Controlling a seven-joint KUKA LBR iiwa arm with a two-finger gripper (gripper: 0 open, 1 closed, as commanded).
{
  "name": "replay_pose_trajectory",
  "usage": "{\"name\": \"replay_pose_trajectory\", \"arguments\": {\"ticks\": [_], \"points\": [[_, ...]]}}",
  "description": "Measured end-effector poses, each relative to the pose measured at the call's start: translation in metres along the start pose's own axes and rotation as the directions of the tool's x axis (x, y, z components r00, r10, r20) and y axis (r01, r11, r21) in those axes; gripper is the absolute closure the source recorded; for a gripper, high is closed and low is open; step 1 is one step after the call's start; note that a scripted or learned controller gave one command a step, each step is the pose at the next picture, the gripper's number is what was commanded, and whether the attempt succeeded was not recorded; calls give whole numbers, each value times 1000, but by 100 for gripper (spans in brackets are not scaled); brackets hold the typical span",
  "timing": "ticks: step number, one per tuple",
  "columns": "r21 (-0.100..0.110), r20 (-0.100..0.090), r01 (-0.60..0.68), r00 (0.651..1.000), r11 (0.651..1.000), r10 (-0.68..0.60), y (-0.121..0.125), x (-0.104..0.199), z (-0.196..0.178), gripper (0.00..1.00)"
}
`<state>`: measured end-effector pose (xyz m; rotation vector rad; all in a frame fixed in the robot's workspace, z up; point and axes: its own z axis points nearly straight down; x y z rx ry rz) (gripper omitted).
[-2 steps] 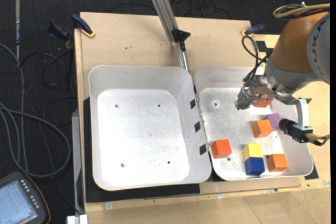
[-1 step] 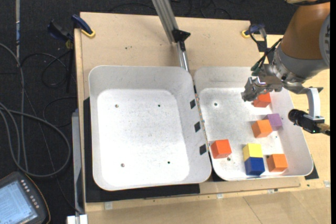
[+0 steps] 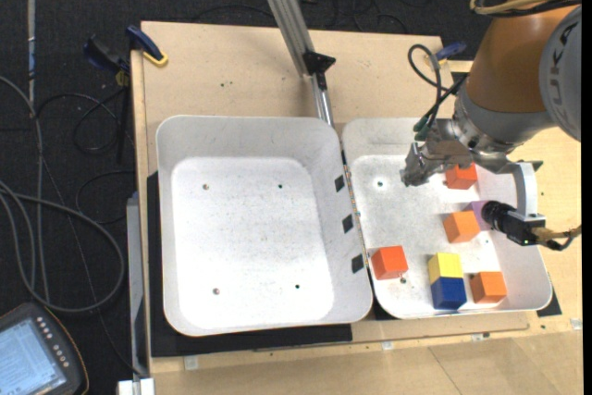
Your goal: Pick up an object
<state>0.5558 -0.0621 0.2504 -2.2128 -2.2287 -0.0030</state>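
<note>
The gripper hangs low over the right bin; an orange block lies just right of it, not between the fingers; whether they are open or closed, I cannot tell.

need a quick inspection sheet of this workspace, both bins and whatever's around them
surface: wooden bench bearing left bin and right bin
job's things: in the right bin, orange cubes; yellow block against blue block; small purple piece
clutter: blue-yellow clamp at bench corner
grippers: gripper low over the right bin's far part
cables: black cables on floor
surroundings: pendant screen, metal pole
</note>
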Motion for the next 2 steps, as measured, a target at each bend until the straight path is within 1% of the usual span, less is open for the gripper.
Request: {"name": "replay_pose_trajectory", "arguments": {"ticks": [1, 2], "points": [[1, 0, 2, 1000, 1000, -2, -7, 61, 0, 100], [1, 0, 1, 1000, 1000, -1, -11, 112, 3, 100]]}}
